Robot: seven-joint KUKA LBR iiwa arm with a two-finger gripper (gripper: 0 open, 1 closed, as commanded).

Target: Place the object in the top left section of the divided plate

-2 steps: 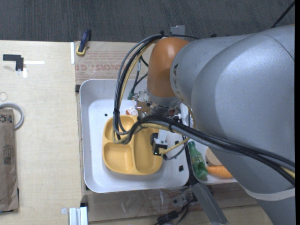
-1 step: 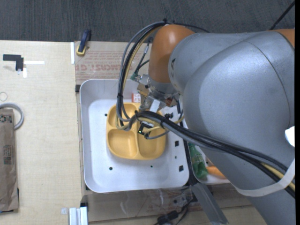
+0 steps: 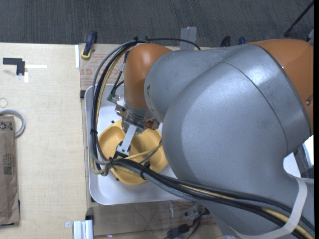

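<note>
Camera view showed the gripper (image 3: 124, 144), grip state impossible to tell, low over the yellow divided plate (image 3: 110, 139) near the bin's (image 3: 93, 183) left edge, where trailing cables (image 3: 129, 166) risked snagging it.

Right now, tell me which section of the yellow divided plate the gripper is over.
The left section; the gripper hangs beside the dividing ridge, with the right section partly under cables.

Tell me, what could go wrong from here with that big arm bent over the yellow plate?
The arm blocks the camera's sight of much of the white bin, so a bad placement could go unnoticed. The cables drape across the yellow divided plate and might snag or drag it. The gripper hangs close over the plate and could knock it.
</note>
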